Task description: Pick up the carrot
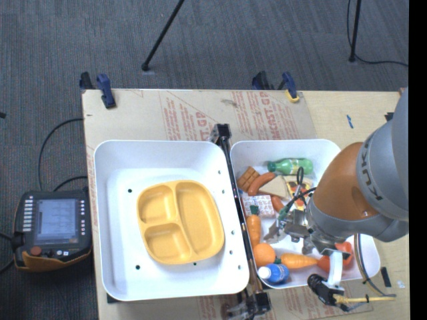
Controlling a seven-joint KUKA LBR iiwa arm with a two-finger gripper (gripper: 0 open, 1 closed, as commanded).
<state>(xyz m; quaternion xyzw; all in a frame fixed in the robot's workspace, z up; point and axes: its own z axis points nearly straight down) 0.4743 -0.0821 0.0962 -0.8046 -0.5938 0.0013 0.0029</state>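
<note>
The plywood table (167,112) carries two shallow white plastic bins side by side. Taking the right bin (320,145) as the landmark, the left bin (113,179) lies touching its left wall and holds a yellow plastic three-compartment plate (180,220). The grey arm with its orange band (343,179) reaches in over the right bin's right half, and the gripper (288,229) hangs over the bin's middle; whether it is apart or together cannot be told. Inside the right bin, a green plastic bottle (291,166) lies near the far wall. One orange toy carrot (254,229) lies lengthwise along the bin's left wall, just left of the gripper. A second orange carrot (298,261) lies crosswise near the front wall. A round orange fruit (264,253) sits between them.
</note>
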